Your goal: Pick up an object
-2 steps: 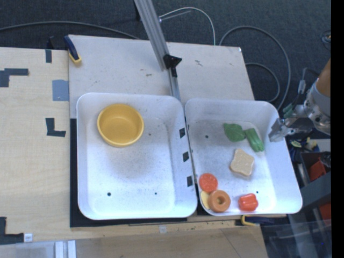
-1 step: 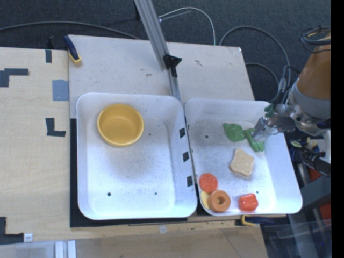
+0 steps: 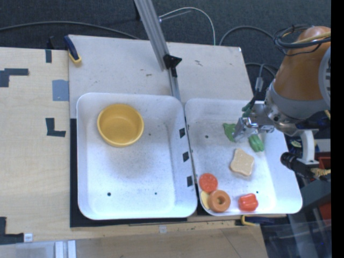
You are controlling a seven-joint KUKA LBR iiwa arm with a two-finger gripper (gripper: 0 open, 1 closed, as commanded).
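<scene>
My gripper (image 3: 249, 126) hangs low over the upper part of the right bin (image 3: 215, 112). Green pieces show on both sides of it: one (image 3: 230, 131) to its left and one (image 3: 256, 143) just below it. Whether they are one object I cannot tell, and the gripper hides what lies between them. Just below sits a tan bread slice (image 3: 242, 163). Along the bin's front edge lie a red tomato slice (image 3: 208, 182), a brown donut (image 3: 220, 200) resting on a yellow piece (image 3: 205, 199), and a small red object (image 3: 248, 201).
A yellow bowl (image 3: 120, 124) stands in the upper left of the left bin (image 3: 134, 192). A metal pole (image 3: 153, 23) slants down to the ridge between the bins. Cables run behind the bench. The arm's orange band (image 3: 301, 63) looms at the right.
</scene>
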